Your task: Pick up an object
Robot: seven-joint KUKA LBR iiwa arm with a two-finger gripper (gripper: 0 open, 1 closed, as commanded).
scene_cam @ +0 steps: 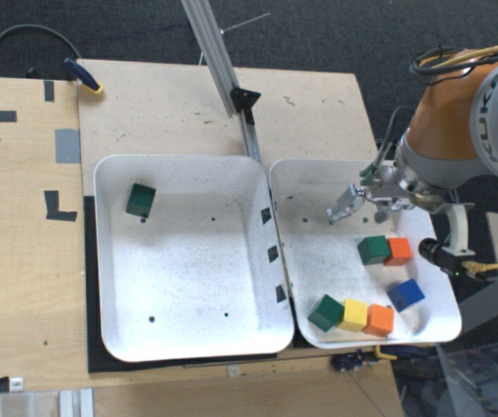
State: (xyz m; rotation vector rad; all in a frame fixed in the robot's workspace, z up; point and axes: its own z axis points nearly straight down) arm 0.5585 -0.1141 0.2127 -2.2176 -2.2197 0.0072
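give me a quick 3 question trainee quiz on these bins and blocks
1. True or false: the left bin holds one green block.
2. How many blocks lie in the right bin?
3. Which block lies nearest the gripper? A) blue block B) the green block beside an orange one C) yellow block

Key: 1 true; 2 six; 3 B

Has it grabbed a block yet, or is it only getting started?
Nothing looks picked up yet. The gripper hangs over the right bin with no block between its fingers. Six blocks lie in that bin, the nearest a green block touching an orange block; another green one sits in the left bin. The grab itself is left.
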